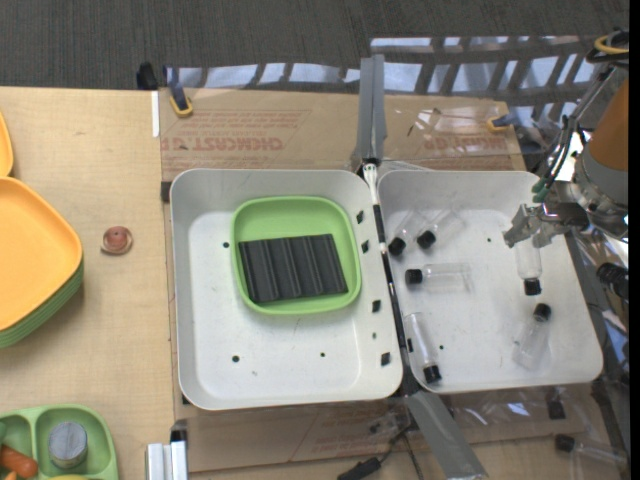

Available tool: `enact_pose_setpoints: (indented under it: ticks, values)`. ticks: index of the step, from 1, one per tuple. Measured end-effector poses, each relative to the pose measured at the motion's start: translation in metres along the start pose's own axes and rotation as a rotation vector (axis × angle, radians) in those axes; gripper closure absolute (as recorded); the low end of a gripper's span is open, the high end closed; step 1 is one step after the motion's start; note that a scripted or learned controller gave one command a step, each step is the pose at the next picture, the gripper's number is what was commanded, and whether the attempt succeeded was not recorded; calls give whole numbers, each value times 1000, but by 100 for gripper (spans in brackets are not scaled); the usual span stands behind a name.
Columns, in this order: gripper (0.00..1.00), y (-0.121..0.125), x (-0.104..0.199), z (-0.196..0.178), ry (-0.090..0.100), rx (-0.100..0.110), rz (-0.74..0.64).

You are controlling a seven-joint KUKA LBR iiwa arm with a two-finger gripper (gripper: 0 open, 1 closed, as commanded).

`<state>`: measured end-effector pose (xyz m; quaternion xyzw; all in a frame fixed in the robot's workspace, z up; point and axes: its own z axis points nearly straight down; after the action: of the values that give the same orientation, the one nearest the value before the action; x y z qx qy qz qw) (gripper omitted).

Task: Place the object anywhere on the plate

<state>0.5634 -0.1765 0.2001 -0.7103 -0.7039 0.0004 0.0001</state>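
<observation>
Vials lie scattered in the right bin (585, 353), and my end effector (530, 230) hangs over its right side, directly above one upright-lying clear vial (529, 268) whose long axis runs toward me. Whether my end effector is open or closed, I cannot tell; glare blurs it. The green plate (295, 216) sits well left in the other bin (200, 368).

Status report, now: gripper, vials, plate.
Gripper low over right bin, at a vial. Green plate in left bin carries a dark ribbed block. No vial on plate.
</observation>
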Motion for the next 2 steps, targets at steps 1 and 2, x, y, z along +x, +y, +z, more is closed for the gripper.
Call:
enact_pose_setpoints:
  ticks: [1, 2]
  values:
    - [0, 0, 0, 0, 0, 0, 0]
    - [0, -6, -36, -18, -1, 2, 172]
